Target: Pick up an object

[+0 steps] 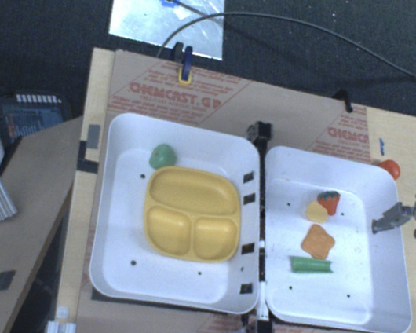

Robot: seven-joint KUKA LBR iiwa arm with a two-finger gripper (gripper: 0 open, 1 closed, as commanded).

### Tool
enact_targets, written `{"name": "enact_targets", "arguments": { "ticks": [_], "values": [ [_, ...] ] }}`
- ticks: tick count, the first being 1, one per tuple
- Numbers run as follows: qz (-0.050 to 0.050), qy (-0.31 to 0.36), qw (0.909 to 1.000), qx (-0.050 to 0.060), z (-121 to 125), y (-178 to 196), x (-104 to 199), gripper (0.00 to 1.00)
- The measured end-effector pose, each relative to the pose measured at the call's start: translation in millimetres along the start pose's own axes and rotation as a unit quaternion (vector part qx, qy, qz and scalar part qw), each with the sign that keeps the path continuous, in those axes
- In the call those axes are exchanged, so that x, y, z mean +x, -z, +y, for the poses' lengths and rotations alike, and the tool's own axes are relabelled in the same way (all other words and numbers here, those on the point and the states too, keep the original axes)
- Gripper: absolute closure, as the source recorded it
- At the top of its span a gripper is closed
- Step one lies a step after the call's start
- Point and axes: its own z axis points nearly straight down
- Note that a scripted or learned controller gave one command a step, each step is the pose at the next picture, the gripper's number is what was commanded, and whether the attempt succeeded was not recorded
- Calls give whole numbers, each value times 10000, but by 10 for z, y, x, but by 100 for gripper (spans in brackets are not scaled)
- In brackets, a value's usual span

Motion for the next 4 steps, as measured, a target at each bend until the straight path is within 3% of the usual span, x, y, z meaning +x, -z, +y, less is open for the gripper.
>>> {"name": "enact_targets", "arguments": {
  "ticks": [1,3,4],
  "values": [
    [-13,22,10000,-56,24,65,10,0],
    [-10,9,10000,-46,151,-963,39,0],
    [-5,8,10000,-37,53,-1501,28,0]
  ]
}}
